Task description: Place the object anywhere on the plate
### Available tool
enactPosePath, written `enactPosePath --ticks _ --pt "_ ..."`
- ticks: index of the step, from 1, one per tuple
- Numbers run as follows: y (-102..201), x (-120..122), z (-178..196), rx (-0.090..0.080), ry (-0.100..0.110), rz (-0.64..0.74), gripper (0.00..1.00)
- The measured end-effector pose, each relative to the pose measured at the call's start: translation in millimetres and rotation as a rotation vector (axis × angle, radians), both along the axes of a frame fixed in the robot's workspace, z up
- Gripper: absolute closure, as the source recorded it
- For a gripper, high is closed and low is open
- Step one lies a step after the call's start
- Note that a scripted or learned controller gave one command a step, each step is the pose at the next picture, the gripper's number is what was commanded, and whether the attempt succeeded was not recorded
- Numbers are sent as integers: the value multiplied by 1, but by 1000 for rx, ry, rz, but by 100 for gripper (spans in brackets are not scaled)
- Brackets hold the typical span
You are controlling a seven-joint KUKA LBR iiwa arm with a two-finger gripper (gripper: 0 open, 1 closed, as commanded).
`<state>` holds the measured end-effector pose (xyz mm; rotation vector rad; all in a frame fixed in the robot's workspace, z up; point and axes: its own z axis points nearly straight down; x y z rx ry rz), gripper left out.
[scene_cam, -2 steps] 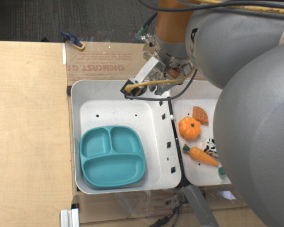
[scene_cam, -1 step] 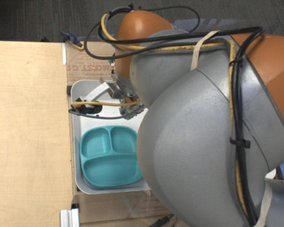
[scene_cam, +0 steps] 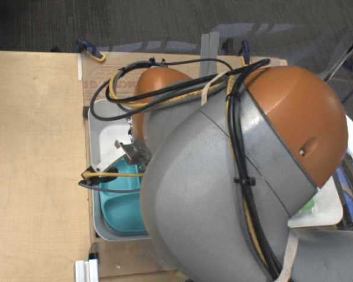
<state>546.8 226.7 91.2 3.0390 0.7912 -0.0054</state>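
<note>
A teal plate [scene_cam: 122,207] lies in the near part of the left white bin [scene_cam: 101,137]; the arm covers its right side. The grey arm with its orange bands [scene_cam: 235,175] reaches across from the right and hides most of both bins. Metal parts of my gripper [scene_cam: 132,151] show at the wrist end, above the plate's far edge and over the bin's white floor. The arm hides whatever is between the fingers, and how they stand is not visible.
A bare wooden bench top [scene_cam: 35,157] stretches to the left of the bin. Brown cardboard [scene_cam: 103,78] and a blue clamp [scene_cam: 89,48] sit behind it. A corner of the right bin [scene_cam: 326,210], with something green [scene_cam: 307,205], shows under the arm.
</note>
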Motion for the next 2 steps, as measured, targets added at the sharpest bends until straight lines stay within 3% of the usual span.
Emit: enactPosePath --ticks 1,2 --pt "-12 -25 71 0 2 295 100" --pt "-1 -34 11 6 -18 -192 100"
